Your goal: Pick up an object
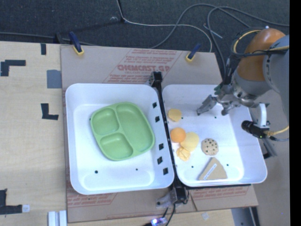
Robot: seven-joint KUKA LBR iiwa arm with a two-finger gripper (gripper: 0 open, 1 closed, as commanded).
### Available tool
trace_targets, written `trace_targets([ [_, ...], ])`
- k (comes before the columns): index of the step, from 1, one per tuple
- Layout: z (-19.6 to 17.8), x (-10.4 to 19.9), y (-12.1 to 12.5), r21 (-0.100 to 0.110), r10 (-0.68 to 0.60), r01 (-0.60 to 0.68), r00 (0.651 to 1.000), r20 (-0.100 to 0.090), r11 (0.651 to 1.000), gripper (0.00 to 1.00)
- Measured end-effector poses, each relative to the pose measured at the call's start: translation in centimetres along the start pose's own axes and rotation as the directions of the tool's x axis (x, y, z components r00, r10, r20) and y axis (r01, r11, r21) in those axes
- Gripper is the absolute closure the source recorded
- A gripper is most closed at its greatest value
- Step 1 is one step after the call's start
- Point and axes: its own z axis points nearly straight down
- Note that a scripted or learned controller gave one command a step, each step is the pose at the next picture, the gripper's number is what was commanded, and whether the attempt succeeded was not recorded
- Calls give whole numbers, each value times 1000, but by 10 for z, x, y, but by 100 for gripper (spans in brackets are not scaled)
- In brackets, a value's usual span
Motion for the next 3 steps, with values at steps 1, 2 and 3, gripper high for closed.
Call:
trace_targets([
  [1, 53, 1, 0, -4, -1, 1, 1000, 2, 1000, 0],
  [2, 40, 1, 1, -7, -2, 2, 1000, 1, 1000, 100],
  [3, -23, -2, 2, -10, 0, 0, 1000, 0, 1000, 100],
])
